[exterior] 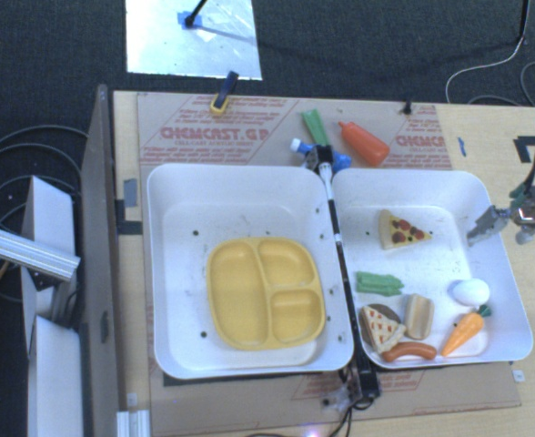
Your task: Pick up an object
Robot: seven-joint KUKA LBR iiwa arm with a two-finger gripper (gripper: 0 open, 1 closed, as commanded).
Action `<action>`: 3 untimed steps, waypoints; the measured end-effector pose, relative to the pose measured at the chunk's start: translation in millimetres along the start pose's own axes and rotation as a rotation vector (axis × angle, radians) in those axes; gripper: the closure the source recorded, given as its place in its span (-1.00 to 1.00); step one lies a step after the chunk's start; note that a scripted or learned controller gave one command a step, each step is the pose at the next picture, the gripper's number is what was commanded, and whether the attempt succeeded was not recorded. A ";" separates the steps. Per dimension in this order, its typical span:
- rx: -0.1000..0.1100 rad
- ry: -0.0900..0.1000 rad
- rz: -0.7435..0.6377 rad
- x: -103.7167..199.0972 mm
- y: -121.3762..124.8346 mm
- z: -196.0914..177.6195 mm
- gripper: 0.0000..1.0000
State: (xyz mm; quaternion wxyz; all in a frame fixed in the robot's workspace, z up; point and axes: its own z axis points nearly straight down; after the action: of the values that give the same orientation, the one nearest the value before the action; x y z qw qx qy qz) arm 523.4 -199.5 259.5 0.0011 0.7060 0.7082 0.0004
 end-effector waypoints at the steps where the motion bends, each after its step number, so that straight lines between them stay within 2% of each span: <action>1: 0.009 0.006 -0.006 58.5 31.6 116.4 -1.00; 2: -0.005 -0.003 -0.004 77.9 92.3 174.7 -1.00; 3: -0.014 -0.003 -0.003 76.7 94.5 158.3 1.00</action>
State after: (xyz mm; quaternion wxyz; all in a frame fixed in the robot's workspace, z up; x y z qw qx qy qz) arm 618.0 -122.6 101.3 0.0070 0.7050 0.7091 0.0045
